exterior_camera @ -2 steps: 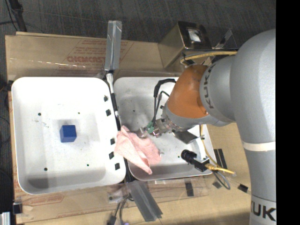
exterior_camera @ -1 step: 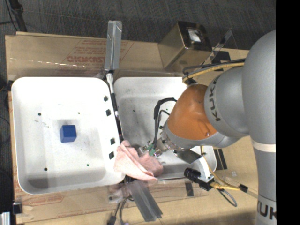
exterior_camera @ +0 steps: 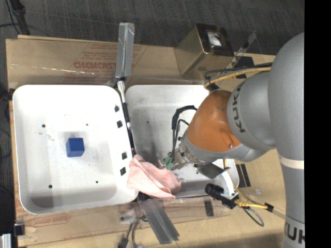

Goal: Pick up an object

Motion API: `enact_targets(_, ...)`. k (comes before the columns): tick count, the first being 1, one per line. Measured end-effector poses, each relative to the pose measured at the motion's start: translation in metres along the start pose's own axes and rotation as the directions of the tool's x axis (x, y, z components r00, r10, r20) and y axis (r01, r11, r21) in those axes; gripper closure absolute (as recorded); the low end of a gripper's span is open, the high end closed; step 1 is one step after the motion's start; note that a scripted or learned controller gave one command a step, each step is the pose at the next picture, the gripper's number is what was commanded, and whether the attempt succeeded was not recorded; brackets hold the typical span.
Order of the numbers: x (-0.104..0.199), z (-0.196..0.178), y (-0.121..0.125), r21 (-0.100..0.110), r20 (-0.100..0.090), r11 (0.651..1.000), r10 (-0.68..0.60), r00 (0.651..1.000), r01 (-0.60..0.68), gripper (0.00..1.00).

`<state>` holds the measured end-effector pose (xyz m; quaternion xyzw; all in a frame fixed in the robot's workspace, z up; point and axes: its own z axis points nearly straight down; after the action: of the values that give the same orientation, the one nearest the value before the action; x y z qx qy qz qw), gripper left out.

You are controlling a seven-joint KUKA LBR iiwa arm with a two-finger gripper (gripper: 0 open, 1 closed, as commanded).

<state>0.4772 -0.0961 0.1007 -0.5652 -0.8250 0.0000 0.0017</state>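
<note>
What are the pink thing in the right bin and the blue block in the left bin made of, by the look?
Pink thing: looks like soft cloth, matte; it lies crumpled in folds and drapes over the right bin's lower-left rim. Blue block: rigid, with crisp cube edges and even matte colour, in the left bin; plastic, foam or painted wood, the view leaves that open.

The arm (exterior_camera: 258,102) covers much of the right bin (exterior_camera: 150,112), hiding that bin's right wall and most of its floor. The pincer (exterior_camera: 173,161) sits tucked under the orange band (exterior_camera: 209,125), so its fingers are too small and shadowed to read. A small green thing (exterior_camera: 168,163) beside it is too tiny to identify. The pink cloth (exterior_camera: 152,175) drapes over the bin's near corner, concealing the rim there. The arm's base is cut off at the right and bottom edges.
</note>
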Motion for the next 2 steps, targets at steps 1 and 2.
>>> enact_targets(1, 0.000, 0.000, 0.000, 0.000, 0.001, 1.000, 0.000, 1.000, 0.000, 0.00)
enact_targets(2, -0.021, 0.009, 0.021, 0.000, 0.001, 0.934, 0.357, 0.934, -0.357, 0.00)
